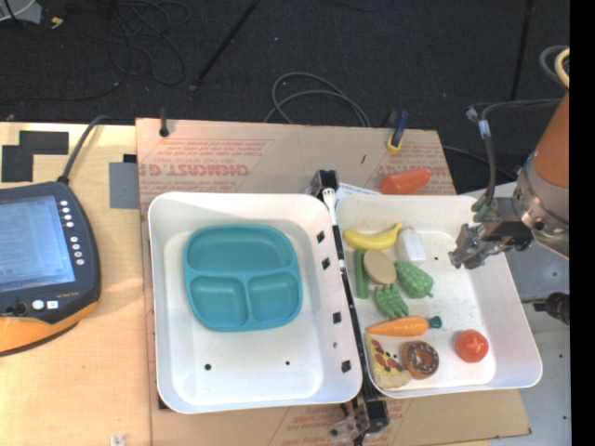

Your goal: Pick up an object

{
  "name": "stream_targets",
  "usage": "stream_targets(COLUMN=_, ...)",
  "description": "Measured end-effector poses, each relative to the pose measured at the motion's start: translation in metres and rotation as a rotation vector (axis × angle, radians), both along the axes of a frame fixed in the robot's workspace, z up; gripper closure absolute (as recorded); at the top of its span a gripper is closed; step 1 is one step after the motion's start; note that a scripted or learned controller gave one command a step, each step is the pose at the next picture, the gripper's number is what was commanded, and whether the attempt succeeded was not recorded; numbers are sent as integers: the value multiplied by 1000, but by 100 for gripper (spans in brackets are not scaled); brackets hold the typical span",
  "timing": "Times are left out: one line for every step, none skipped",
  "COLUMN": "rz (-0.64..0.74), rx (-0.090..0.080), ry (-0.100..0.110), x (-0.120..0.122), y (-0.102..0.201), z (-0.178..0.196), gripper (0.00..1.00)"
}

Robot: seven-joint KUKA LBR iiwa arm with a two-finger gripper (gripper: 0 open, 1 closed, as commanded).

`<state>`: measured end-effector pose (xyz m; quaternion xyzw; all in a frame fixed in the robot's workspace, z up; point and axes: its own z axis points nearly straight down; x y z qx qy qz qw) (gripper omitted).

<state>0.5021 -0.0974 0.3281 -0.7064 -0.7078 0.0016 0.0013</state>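
Note:
My gripper [468, 252] hangs over the upper right part of the right bin [507, 291], to the right of the toy food. Nothing shows between its fingers. In that bin lie a yellow banana [372, 238], a white piece [411, 245], a tan round slice [379, 267], two green knobbly vegetables [415, 280], a carrot [398, 326], a red tomato [471, 345], a chocolate donut [420, 358] and a decorated cookie [388, 359]. The left bin [177, 360] holds a teal divided plate [244, 276].
A red-orange toy [404, 180] lies on the cardboard behind the right bin. A tablet-like pendant [42, 249] sits at the far left. Cables run across the dark floor at the back. The bins' shared divider [339, 277] runs down the middle.

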Motion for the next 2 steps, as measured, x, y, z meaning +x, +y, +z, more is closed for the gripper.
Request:
stream_targets(rz=5, rx=0, ry=3, x=0, y=0, z=9, gripper=100)
stream_targets(rz=-5, rx=-2, ry=-8, x=-20, y=-47, z=87, gripper=100)
